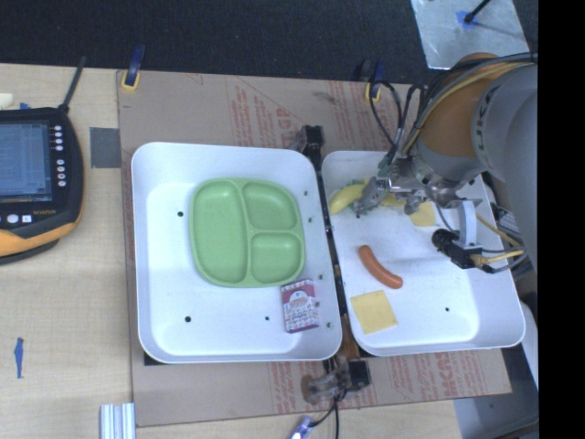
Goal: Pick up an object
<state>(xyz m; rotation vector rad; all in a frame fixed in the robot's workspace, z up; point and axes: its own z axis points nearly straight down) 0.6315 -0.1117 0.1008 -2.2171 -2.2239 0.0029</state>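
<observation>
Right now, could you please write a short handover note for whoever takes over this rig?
Gripper: low over the far left corner of the right bin, at the banana; whether its fingers are open or shut is unclear, and no grasp is confirmed.
Right bin: the banana, a sausage mid-bin, a yellow cheese slice near the front.
Left bin: green divided plate, small red packet.
Done: nothing visibly lifted.
Left: grasp and raise one object.

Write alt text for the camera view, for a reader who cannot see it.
A grey robot arm's claw hangs over the far end of the right white bin, beside a banana; a sausage and cheese slice lie nearer. The left bin holds a green divided plate and a small packet.
</observation>
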